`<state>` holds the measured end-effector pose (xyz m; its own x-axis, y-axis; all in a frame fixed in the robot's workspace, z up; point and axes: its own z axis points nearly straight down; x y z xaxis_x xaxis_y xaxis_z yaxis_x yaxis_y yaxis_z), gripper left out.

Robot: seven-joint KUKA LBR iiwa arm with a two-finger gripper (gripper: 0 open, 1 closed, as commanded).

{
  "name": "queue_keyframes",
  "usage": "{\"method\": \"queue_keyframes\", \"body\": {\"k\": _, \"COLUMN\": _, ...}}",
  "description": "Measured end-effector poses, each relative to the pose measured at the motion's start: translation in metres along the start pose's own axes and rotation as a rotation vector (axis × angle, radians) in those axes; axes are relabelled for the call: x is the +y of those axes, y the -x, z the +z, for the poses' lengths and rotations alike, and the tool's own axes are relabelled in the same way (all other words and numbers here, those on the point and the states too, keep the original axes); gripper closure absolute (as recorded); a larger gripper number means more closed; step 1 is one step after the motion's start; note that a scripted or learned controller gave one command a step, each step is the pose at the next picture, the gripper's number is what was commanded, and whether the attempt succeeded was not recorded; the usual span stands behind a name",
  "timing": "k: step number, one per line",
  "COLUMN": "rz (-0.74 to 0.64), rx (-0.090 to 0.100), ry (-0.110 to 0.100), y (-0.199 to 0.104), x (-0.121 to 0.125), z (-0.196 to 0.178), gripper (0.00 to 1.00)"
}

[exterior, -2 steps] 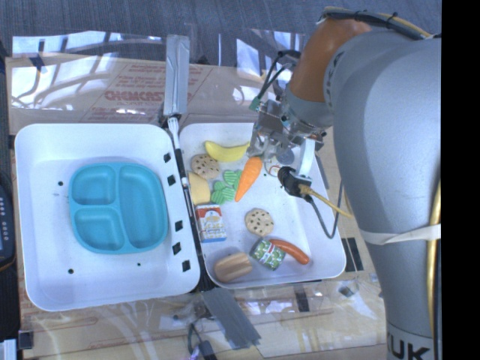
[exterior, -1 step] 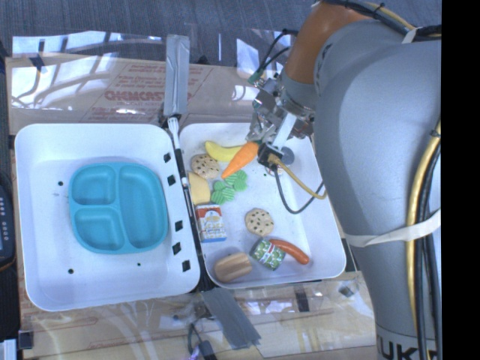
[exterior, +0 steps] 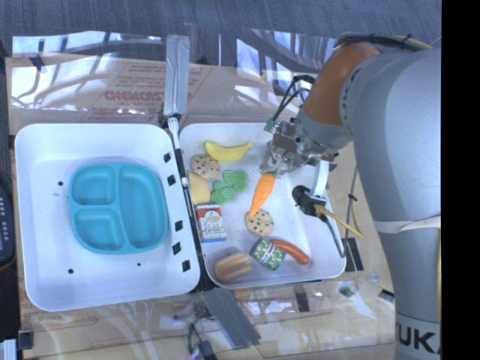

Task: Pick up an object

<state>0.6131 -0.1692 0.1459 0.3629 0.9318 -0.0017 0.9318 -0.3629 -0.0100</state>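
Arm: a grey arm with an orange band above the wrist is seen reaching in from the right, over the far right part of the right bin.
Gripper: it is positioned low over the right bin, directly above the top end of the carrot; whether that end is touched cannot be told.
Fingers: their state cannot be told, since they are blurred and largely hidden by the wrist.
Right bin: a shallow white bin in which all the toy food is held.
Carrot: an orange carrot is laid at a slant near the middle of the right bin, its upper end under the gripper.
Banana: a yellow banana is placed at the far side of the bin, left of the gripper.
Green item: a green ridged piece is found just left of the carrot.
Cookies: one cookie is set near the banana, another just below the carrot's tip.
Carton: a small box is stood near the bin's left wall.
Bread roll: it is laid at the near edge.
Can: a green can is placed beside a sausage.
Left bin: a blue divided plate is held in it.
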Motion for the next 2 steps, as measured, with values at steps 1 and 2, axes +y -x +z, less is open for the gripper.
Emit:
{"method": "queue_keyframes", "body": {"k": 1, "rz": -0.121, "rx": 0.001, "ry": 0.008, "y": -0.018, "x": 0.040, "z": -0.055, "gripper": 1.00}}
{"method": "queue_keyframes", "body": {"k": 2, "rz": -0.289, "rx": 0.000, "ry": 0.004, "y": -0.008, "x": -0.037, "z": -0.064, "gripper": 1.00}}
